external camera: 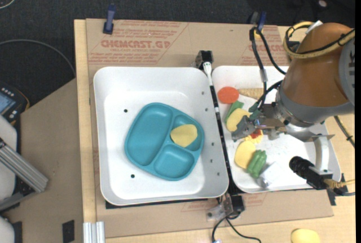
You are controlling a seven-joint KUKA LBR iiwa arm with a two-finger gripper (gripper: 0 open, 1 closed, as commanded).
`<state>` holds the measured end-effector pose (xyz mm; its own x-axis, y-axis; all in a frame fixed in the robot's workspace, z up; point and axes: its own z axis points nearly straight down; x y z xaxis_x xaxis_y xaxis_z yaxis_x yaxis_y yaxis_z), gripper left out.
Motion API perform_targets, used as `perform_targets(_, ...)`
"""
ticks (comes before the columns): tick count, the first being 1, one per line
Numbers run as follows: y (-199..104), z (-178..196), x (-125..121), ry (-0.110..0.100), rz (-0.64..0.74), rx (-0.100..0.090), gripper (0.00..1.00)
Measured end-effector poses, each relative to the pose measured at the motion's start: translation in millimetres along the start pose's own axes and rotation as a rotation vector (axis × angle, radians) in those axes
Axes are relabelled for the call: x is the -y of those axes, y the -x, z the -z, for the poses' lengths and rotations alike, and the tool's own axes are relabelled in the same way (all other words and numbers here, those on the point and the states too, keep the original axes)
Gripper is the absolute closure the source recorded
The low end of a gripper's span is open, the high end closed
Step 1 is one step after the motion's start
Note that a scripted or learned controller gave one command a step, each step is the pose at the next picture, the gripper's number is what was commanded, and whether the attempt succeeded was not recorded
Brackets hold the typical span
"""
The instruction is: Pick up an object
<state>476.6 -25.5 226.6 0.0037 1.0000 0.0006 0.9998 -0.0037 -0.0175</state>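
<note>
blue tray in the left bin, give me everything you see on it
The blue tray looks like smooth teal plastic with rounded corners, split into three compartments. It lies flat, turned at an angle, near the middle of the left bin. A pale yellow piece lies in its right compartment.

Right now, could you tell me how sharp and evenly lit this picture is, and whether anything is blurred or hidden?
In the camera view, lighting is even and soft; the left bin and blue plate are crisp, with only faint shadows. The arm looks slightly soft and covers part of the right bin; the gripper is too dark and cluttered to read.
</note>
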Motion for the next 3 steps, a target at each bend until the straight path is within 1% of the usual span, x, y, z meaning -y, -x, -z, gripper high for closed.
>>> perform_targets(1, -34, 158, -2, 0.037, 0.009, -0.002, 0.0)
perform_targets(2, -51, -20, 0, 0.0, 0.003, 0.001, 0.0)
perform_targets(3, -50, -1, -3, 0.02, 0.002, 0.0, 1.0)
